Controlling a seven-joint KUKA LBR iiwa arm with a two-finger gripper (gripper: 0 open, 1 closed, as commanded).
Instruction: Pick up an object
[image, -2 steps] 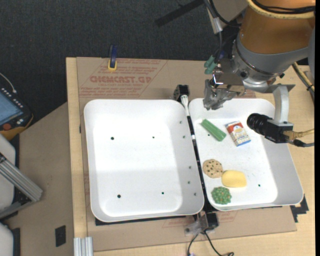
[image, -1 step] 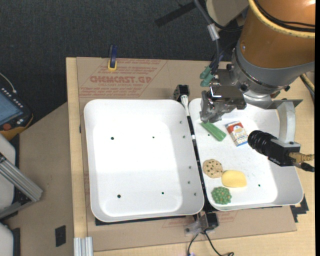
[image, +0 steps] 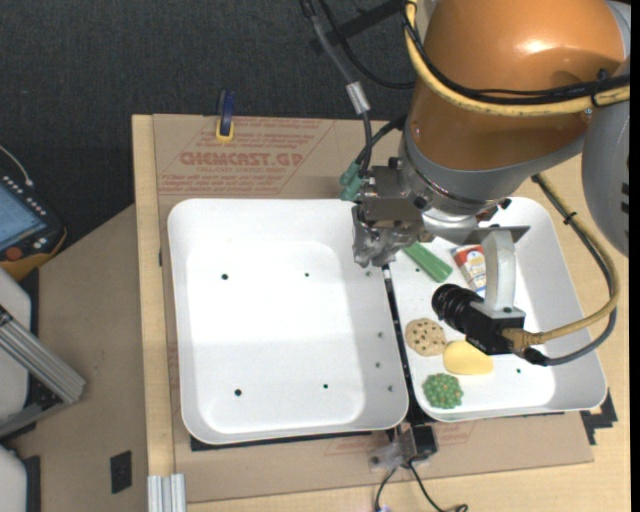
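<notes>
Looked like a robotics lab bench — a big grey-and-orange arm (image: 510, 90) with loose cables (image: 345, 50) hung over two white bins (image: 200, 240), sitting on a cardboard sheet (image: 250, 150) clamped at the back, aluminium framing (image: 35, 355) at the left edge.

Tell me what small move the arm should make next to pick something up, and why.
Probably shift the claw a little toward the view's right and lower it over the green stick. The claw hangs above the divide between the two bins, nothing visibly in it, and that stick is the nearest item. The cookie, yellow piece and green cluster lie farther toward the right bin's near edge.
</notes>
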